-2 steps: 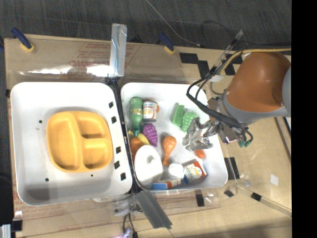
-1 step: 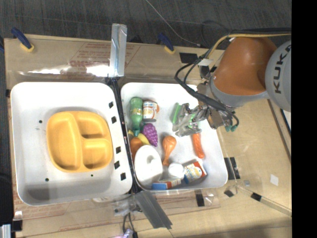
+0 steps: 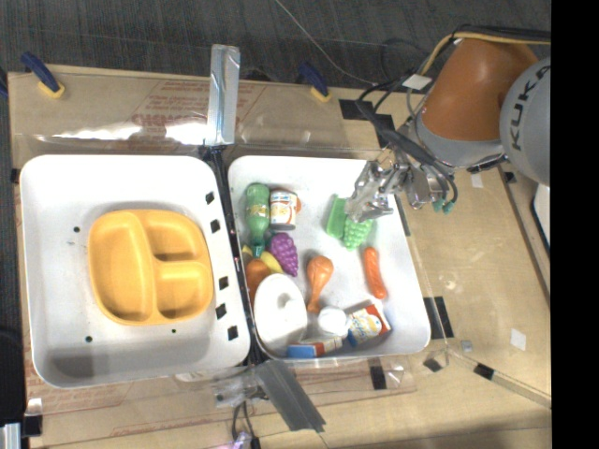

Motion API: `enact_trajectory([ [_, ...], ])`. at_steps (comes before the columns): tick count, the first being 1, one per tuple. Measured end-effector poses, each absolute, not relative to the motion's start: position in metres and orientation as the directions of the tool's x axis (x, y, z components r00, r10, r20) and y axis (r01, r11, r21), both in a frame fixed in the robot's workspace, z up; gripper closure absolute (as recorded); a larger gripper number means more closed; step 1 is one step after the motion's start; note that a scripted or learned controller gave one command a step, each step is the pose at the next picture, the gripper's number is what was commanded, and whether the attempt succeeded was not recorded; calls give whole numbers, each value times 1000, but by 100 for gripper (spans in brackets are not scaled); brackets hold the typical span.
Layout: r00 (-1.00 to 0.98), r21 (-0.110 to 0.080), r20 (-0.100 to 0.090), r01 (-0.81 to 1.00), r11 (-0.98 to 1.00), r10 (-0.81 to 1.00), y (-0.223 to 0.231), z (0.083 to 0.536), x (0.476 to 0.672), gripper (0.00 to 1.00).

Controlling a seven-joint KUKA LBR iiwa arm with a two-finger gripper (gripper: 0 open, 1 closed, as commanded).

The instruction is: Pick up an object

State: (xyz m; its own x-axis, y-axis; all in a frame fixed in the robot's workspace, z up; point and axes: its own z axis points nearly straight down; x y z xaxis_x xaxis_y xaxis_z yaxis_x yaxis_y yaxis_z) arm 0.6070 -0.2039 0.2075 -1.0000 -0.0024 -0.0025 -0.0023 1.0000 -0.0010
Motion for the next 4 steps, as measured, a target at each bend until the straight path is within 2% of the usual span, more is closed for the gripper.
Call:
enact_trajectory([
  [1, -999, -1, -5, 35, 999, 35, -196, 225, 658, 100],
  [2, -969, 0, 1, -246, 969, -246, -210, 179, 574, 100],
  [3, -966, 1, -3, -258, 966, -258, -143, 160, 658, 100],
  [4, -988, -2, -7, -157, 988, -157, -115, 216, 658, 100],
])
